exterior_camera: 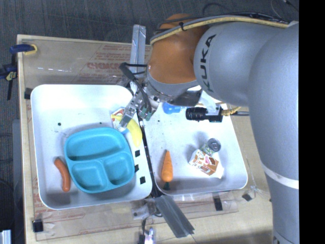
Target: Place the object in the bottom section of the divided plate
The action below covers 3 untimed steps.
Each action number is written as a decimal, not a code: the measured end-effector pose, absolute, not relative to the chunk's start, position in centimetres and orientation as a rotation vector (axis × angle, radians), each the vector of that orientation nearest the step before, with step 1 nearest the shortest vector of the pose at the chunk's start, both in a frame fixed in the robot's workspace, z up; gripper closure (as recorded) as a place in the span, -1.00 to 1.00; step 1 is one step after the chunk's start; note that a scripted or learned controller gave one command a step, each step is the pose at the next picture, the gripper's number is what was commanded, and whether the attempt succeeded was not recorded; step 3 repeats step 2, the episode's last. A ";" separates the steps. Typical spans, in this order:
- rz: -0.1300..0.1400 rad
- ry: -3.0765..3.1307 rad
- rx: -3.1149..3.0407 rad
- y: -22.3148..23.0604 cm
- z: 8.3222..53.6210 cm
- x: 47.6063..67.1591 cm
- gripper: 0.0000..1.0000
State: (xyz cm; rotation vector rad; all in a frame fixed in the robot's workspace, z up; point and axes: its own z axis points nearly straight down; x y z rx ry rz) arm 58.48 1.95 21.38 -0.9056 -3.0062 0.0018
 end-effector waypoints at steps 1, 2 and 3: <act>0.001 -3.048 -0.759 3.8 19.2 55.7 1.00; 0.001 -3.048 -0.759 3.8 19.2 55.7 -1.00; 0.001 -3.048 -0.759 3.8 19.2 55.7 -1.00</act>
